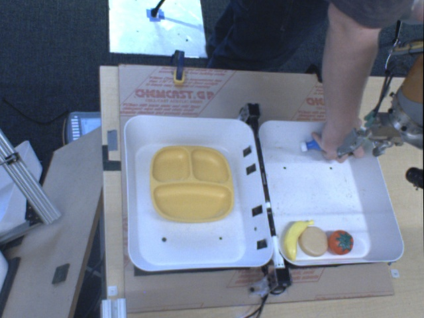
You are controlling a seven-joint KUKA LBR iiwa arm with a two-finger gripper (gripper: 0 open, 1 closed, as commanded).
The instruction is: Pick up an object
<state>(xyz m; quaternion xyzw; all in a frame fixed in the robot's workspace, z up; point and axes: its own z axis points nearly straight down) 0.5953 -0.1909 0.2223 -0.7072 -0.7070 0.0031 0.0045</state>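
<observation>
Three toys — a banana, a tan round piece and a tomato — sit touching in a row at the near edge of the right bin. A person's hand rests near the far rim beside a small blue-and-white item, with the end effector just beside it; whether it is wide or narrow I cannot tell. Best to wait for the hand to clear, then descend squarely over one piece — the end ones look easier.

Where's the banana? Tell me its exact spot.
The banana lies in the right bin, at its near left corner, curved against the round tan piece, with the tomato just beyond.
</observation>
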